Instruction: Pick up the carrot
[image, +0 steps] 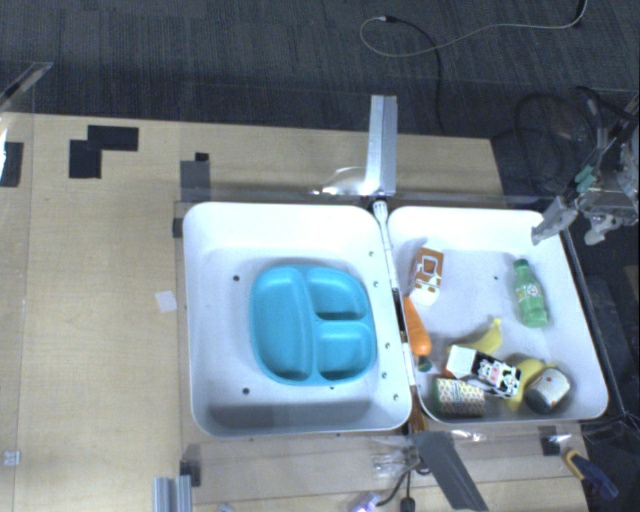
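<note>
The carrot (415, 327) lies in the right bin (470, 228), against its left wall, beside a blue tray (310, 322) next door. The tool (583, 222) hangs over the far right corner, well apart; its grip state cannot be told.

Even, bright overhead light is washing the white bins (205, 300) slightly; soft shadows are pooling along their inner walls; detail is looking mildly blurred throughout.

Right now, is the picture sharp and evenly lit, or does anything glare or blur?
Camera view: soft overall; small items beside the carrot blur together; bright glare on the left bin rim; shadow along its near wall; gripper at the right edge is blurred.
</note>
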